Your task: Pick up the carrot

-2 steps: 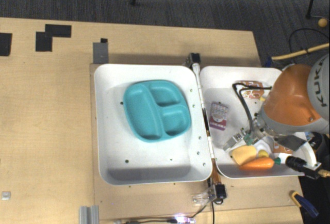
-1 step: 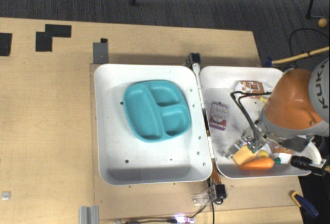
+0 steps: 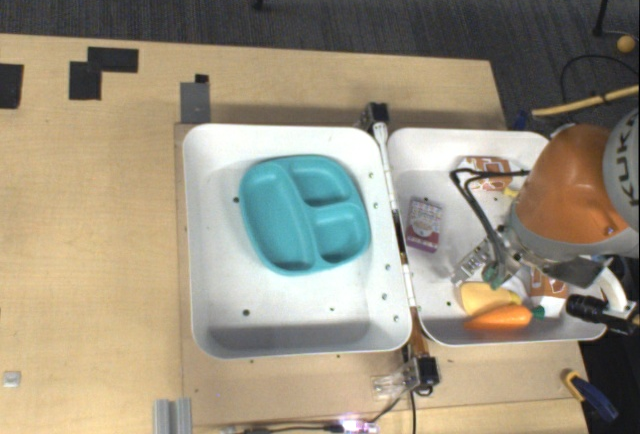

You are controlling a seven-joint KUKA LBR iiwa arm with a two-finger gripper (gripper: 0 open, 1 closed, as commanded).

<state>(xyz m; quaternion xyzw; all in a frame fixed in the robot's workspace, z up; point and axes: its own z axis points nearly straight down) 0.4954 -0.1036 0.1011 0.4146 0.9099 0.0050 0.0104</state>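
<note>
Arm reaches in over the right bin (image 3: 440, 162), orange band and wrist covering much of that bin's far-right half. The claw (image 3: 492, 267) sits low in the bin, just below the wrist. Its metal parts read as a bright tangle; whether it is spread or closed cannot be told, and nothing can be seen held in it.

The carrot (image 3: 500, 318) lies on its side just beneath the claw, toward the bin's near wall, long axis running roughly along that wall. A yellow item (image 3: 480, 297) sits between claw and carrot, touching the carrot's upper edge. A small green bit (image 3: 493, 274) shows right at the claw; unclear if it is the carrot's top or a separate thing.

Step in hand, as judged: approach or descent, with the grasp not yet shown. Next move calls for the claw to come down over the carrot across its short width, clear of the yellow item and the near wall. Risk: catching the yellow piece instead, or pinning the carrot against the wall.

To the claw's left, apart: a small purple-and-white packet (image 3: 424, 224). Above it, partly under a black cable: a printed packet (image 3: 487, 169). Well left, in the other bin (image 3: 215, 252): a teal divided tray (image 3: 303, 212).

Right bin's right edge hidden by the arm.
</note>
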